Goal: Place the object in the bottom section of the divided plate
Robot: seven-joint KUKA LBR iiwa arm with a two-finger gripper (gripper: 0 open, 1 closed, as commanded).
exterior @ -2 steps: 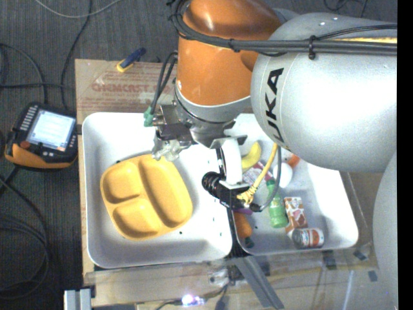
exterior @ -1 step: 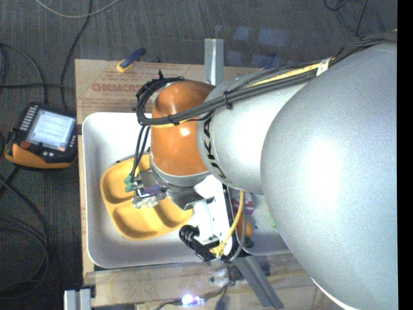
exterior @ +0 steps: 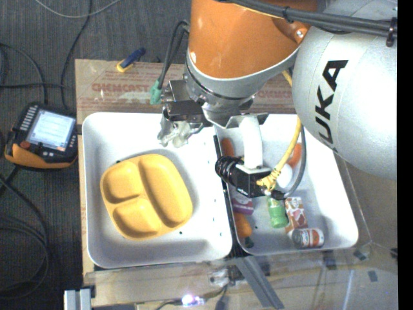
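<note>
Dark carpet surrounds the bench, where I count two white bins: the left bin [exterior: 90, 173] holds one yellow divided plate [exterior: 147, 194], its long axis running from upper right to lower left, three sections showing. My arm [exterior: 258, 37] covers much of the right bin [exterior: 335, 212]. From here I cannot make out the gripper [exterior: 175, 132] state, though something pale sits at its tip. One green bottle [exterior: 277, 213], one can [exterior: 307, 237] and one orange piece [exterior: 242, 225] lie in the right bin, partly hidden.
</note>
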